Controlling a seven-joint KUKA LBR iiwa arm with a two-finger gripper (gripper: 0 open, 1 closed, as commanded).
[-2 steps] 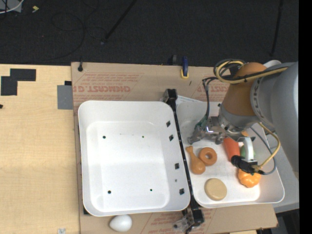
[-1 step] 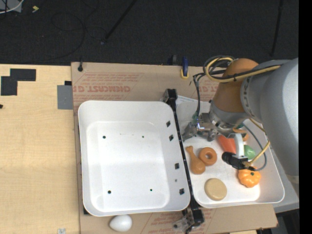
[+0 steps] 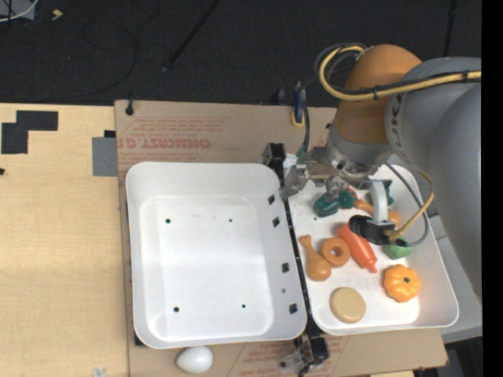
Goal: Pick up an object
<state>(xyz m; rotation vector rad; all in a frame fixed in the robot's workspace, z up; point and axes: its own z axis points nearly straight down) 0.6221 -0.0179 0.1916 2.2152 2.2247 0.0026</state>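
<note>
An egg [image 3: 194, 359] lies nearest. The tool [image 3: 339, 188] hovers over a teal toy [image 3: 328, 204], probably light, slippery plastic; its grip state is unclear.

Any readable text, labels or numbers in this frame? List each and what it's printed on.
"CHEMCAST G..." in red, upside down and mirrored to the camera, on the brown board behind the left bin; the letters after it are unclear.
Smaller red line under it: too blurred to read.
Red print on the board's front edge: too blurred to read.
Nothing readable on the bins, toys or arm.
</note>
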